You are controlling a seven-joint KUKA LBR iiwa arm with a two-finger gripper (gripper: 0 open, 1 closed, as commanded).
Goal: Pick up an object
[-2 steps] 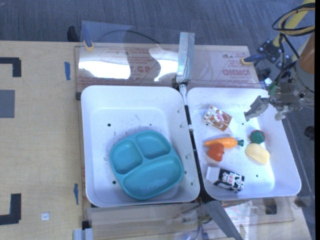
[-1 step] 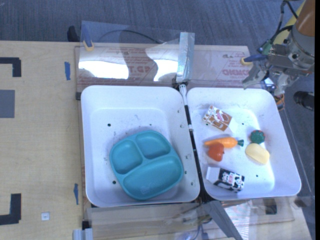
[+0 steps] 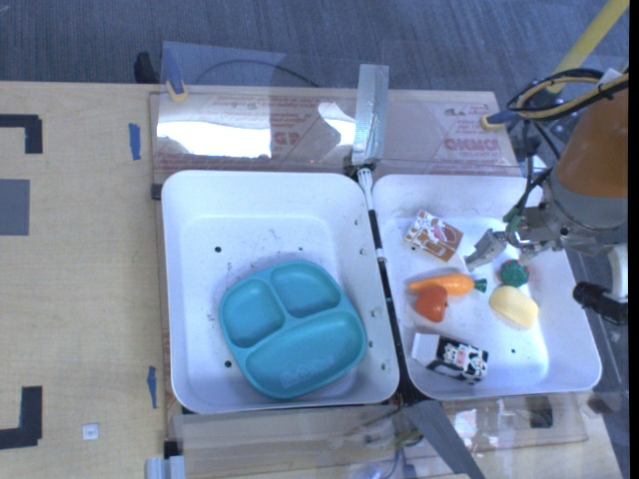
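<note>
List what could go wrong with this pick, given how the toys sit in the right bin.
1. The carrot lies touching the red toy, so a grasp on either may nudge or drag the other.
2. The gripper sits among the snack packet, carrot and green-topped yellow toy; coming down here it may land between them.
3. The black-and-white carton lies near the bin's front wall, leaving little room.

One fixed overhead camera looks down at a slant on both white bins point(image 3: 190, 267).
</note>
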